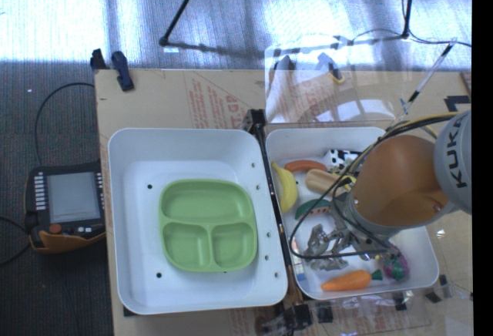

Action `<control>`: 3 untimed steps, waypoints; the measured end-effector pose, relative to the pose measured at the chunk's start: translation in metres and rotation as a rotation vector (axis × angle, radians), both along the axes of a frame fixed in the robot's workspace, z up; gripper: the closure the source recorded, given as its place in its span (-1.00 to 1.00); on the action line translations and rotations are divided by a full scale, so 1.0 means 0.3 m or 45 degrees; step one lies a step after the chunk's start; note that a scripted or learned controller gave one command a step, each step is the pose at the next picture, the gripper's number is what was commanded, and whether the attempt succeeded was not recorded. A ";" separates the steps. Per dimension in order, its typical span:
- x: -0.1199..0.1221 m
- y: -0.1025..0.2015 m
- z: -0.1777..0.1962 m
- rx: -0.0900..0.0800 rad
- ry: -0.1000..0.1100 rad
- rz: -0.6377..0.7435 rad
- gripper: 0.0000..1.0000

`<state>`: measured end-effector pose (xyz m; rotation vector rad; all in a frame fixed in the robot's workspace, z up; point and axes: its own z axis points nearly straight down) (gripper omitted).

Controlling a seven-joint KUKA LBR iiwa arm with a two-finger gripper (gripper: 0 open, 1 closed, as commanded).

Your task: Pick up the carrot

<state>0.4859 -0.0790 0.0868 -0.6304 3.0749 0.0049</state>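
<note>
Looking at the carrot first: carrot (347, 280) sits in the right bin (428, 263), down at the near edge, pretty much against the front wall.
Long axis: runs left to right along that front wall, fat orange end to the left, green top (377, 275) pointing right.
Gripper: gripper (330, 242) hangs just above the carrot in the picture, so the carrot lies toward the near wall from it, close but apart.
Gripper state: can't tell if it's open or shut, it's a tangle of metal from this angle, and nothing orange is in it.
Neighbours: a purple-and-green thing (397, 265) just right of the carrot top; banana (285, 185) and a hot dog (305, 166) further back.
My guess for the move: a short shift toward the near wall, then down, closing across the carrot's width.
Other bin: green plate (208, 224) in the left bin (139, 173), well apart.
</note>
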 end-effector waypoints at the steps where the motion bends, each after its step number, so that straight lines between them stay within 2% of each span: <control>1: 0.004 0.007 0.031 0.004 -0.004 -0.008 1.00; 3: 0.013 0.016 0.090 0.012 -0.015 -0.028 1.00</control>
